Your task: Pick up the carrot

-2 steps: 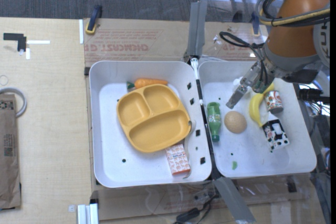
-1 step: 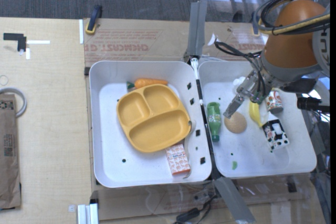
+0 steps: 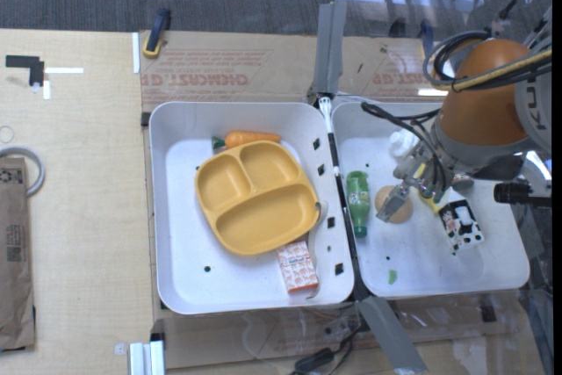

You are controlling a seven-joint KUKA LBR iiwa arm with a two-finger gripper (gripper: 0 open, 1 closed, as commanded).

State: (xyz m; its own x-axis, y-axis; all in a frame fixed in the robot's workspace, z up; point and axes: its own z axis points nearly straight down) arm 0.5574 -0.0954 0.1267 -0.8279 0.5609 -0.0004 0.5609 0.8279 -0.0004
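Observation:
The carrot (image 3: 253,138) is orange with a green stub at its left end. It lies flat in the left bin (image 3: 167,215), tucked against the far edge of a yellow divided plate (image 3: 256,196). My gripper (image 3: 402,196) is over in the right bin (image 3: 500,272), well to the right of the carrot and pointing down and left. Its tip sits right at a small tan round object (image 3: 392,206). Whether it touches that object is unclear.
A red and white carton (image 3: 299,266) lies near the left bin's front edge. In the right bin, a green bottle (image 3: 357,202) lies along the left wall, with a black and white item (image 3: 461,224) and a white object (image 3: 402,142) nearby. The bins' shared wall (image 3: 338,189) separates gripper and carrot.

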